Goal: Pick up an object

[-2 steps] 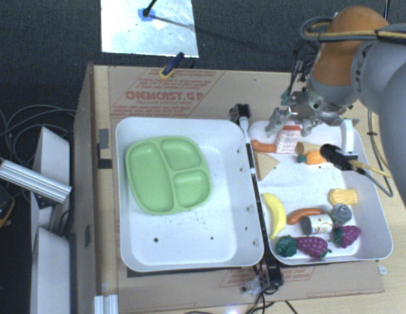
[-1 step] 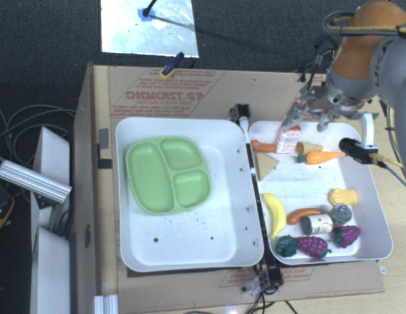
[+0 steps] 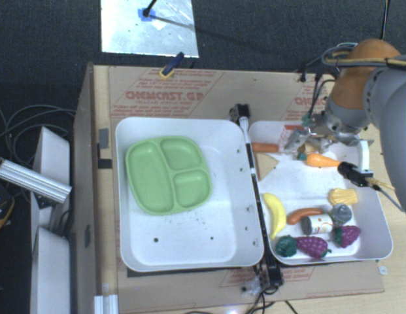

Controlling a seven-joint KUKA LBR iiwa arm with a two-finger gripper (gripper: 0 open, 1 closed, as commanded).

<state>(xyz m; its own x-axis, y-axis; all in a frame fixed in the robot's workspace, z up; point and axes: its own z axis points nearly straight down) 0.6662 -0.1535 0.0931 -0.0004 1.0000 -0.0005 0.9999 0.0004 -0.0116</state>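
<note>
The right bin holds several toy foods. An orange carrot lies near its back, and an orange stick-shaped piece rests by the back left wall. My gripper hangs over the bin's back edge, between those two pieces and just up-left of the carrot. Nearer the front lie a yellow banana, a sausage, a small can, a corn cob, two purple grape bunches and a broccoli. I see nothing held in the gripper.
The left bin carries a green divided plate. A black divider runs between the bins. The grey arm with its orange band comes in from the right above the right bin's back corner. A black part sticks out by the carrot.
</note>
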